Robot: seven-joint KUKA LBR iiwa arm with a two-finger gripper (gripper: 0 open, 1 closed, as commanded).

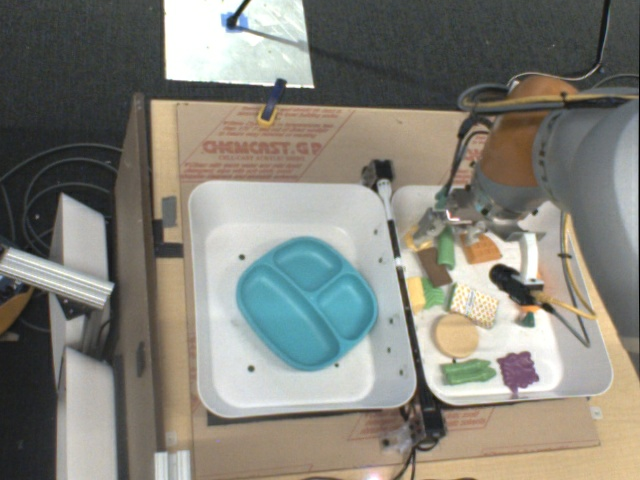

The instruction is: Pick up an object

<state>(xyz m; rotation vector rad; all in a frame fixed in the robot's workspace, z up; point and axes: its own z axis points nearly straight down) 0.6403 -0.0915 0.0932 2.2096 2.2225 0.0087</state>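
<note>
My gripper [441, 224] hangs low over the back left part of the right bin [585, 368], with the grey arm and its orange band reaching in from the right. Just below it lie a green piece [445, 252] and a brown block [433, 266], and an orange cracker [482, 250] sits to their right. Toward the front are a speckled square [473, 305], a tan round disc [456, 337], a green pod [468, 372] and a purple grape bunch [518, 370]. Nothing is visibly held.
The left bin [215, 368] holds a blue divided plate [306, 302]. A yellow piece [415, 291] and a small green piece [436, 295] lie by the right bin's left wall. Cardboard lies under both bins.
</note>
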